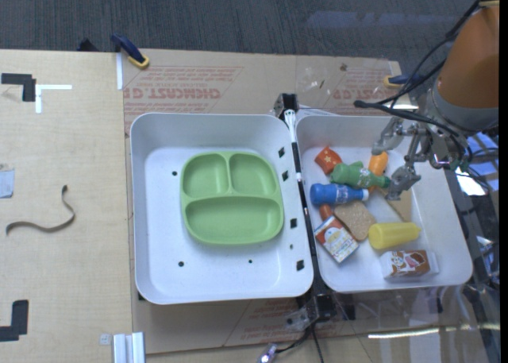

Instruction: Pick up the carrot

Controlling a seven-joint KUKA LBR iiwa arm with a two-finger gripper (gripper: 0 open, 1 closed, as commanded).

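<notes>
Nearest you, at the front of the right bin (456,270), lies a small printed carton (408,263), and just behind it a yellow cylinder (394,234) on its side. Beside those sit a second little carton (335,239) and a slice of toy bread (357,219), touching each other. Behind them a blue bottle (337,193) lies across the bin with a green piece (355,175) right against it, and a red-orange packet (327,160) sits near the back wall.

What you want, the carrot (379,162), shows as a small orange piece wedged at the green piece's right end, in the back half of the right bin. It is partly hidden, so I am only fairly sure of its outline.

Your pincer (398,160) hangs just over that spot with its fingers spread apart and nothing between them; one finger sits beside the carrot, the other reaches toward the front.

The main risk is the crowding. If you close here, one finger may land on the green piece, so you could lift the wrong thing or squeeze both and drop them. A glancing finger could also roll the carrot under its neighbour, out of reach.

The left bin (151,218) holds a green divided plate (232,198), well apart from all this. On the table (55,274) farther left a loose cable (44,222) lies clear of the work.
</notes>
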